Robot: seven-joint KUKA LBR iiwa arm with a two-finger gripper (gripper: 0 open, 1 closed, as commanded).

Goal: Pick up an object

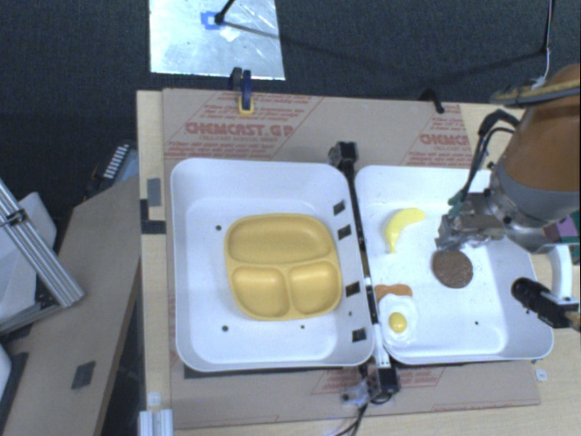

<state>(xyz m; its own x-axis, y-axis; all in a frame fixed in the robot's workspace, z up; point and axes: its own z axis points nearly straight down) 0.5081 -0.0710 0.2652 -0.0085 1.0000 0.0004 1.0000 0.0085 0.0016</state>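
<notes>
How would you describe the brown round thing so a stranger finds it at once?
Look in the right white bin, near the robot's hand. The brown patty lies just below it. It is flat, dark and round, unlike the yellow banana and the fried egg.

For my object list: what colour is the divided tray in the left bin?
Pale yellow tray, seen in the camera view.

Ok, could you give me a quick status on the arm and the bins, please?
Gripper low in right bin, just above brown patty. Banana and fried egg alongside. Yellow tray in left bin.
</notes>
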